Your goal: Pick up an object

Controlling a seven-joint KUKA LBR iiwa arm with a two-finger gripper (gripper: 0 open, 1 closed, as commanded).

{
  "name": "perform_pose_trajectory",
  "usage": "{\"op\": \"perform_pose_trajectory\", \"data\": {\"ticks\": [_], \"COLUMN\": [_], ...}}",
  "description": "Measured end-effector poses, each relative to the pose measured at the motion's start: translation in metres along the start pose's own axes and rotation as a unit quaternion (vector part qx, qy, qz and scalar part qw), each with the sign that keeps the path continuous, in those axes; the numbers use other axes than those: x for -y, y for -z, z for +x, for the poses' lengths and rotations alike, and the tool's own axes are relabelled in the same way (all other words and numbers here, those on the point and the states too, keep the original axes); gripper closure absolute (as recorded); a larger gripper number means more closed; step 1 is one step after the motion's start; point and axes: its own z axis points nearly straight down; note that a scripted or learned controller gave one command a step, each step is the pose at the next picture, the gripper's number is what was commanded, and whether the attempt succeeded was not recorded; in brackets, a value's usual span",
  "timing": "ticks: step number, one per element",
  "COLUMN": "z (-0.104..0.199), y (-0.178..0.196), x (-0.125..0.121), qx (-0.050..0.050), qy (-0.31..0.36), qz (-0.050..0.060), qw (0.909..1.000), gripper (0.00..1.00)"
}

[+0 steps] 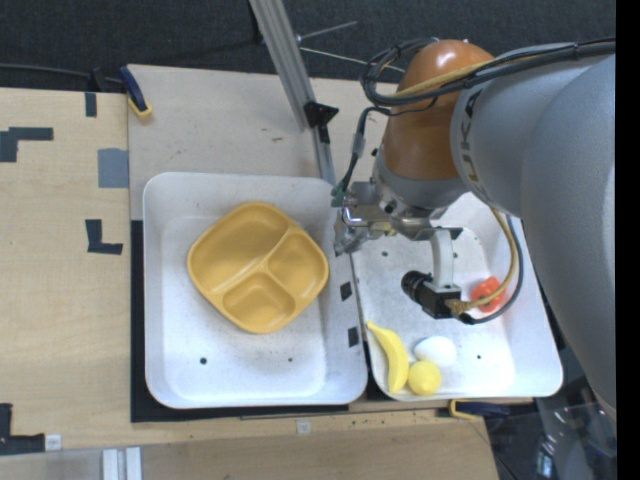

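- Bench (60, 298): carries two shallow white bins side by side, their inner walls touching.
- Left bin (160, 368): holds one yellow plate (258, 266) with three compartments. It lies flat near the bin's centre, slightly toward the far edge, and nothing rests on it.
- Right bin (530, 358): holds four small items.
- Banana (390, 356): lies along the right bin's left wall near the front-left corner.
- White egg-shaped object (435, 349): sits just right of the banana, close to the front edge.
- Yellow round fruit (424, 377): rests against the front edge, touching or nearly touching both the banana's tip and the egg-shaped object.
- Orange-red item (487, 290): lies toward the right bin's right edge, about midway along it. It is partly hidden by a cable, so its shape cannot be made out.
- Arm (440, 118): grey with an orange band, it reaches in over the right bin's far edge.
- Gripper (350, 230): sits over the right bin's far-left corner, beside the wall shared with the left bin. It is well apart from all four items and from the plate.
- Tool state: I cannot tell whether it is wide or narrow, and nothing is seen held in it.
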Motion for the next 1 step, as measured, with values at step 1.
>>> {"op": "perform_pose_trajectory", "data": {"ticks": [1], "z": [0.042], "y": [0.0044], "x": [-0.0303], "qx": [0.0], "qy": [-0.001], "qz": [0.0], "qw": [1.0], "gripper": [1.0]}}
